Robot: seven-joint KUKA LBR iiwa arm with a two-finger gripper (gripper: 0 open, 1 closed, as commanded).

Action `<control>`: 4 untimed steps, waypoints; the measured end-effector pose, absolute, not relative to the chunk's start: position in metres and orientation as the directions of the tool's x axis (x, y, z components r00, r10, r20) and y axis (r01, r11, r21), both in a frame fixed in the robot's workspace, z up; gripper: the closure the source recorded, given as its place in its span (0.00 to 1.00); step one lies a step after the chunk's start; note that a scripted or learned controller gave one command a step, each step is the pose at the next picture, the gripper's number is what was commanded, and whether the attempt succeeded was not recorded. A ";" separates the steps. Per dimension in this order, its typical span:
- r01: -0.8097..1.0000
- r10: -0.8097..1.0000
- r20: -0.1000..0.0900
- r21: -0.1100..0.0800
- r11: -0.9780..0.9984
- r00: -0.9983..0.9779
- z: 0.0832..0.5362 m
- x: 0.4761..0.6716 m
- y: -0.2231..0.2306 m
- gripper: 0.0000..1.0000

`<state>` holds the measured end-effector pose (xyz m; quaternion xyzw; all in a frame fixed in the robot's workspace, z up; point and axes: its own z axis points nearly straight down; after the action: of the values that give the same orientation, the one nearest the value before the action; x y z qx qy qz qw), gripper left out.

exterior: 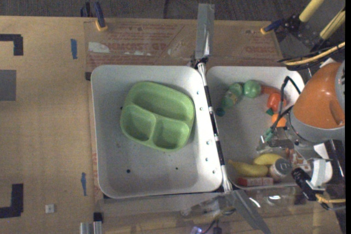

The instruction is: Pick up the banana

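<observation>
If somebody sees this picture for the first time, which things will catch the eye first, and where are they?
The bright green divided tray stands out most, lying alone in the left white bin. Next comes the arm's orange band at the right edge, above the right bin. Below it, the yellow banana lies near that bin's front wall among other small toy foods.

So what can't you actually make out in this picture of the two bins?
- Gripper: the arm's bulk covers most of it, so the state of its grip is unreadable.
- Banana: whether it touches the second yellow piece is unclear.
- Orange item: partly behind cable and arm, so unidentifiable.
- Right bin: its right part is hidden under the arm.
</observation>
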<state>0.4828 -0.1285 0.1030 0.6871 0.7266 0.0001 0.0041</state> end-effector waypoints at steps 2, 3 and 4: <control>0.889 0.889 -0.007 0.013 0.457 -0.457 0.090 0.486 -0.186 1.00; 0.824 0.824 0.003 -0.002 0.567 -0.567 0.153 0.480 -0.147 1.00; 1.000 1.000 -0.001 -0.006 0.005 -0.005 0.209 0.494 -0.074 1.00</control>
<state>0.4939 -0.0743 0.2088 0.7053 0.7089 -0.0023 -0.0016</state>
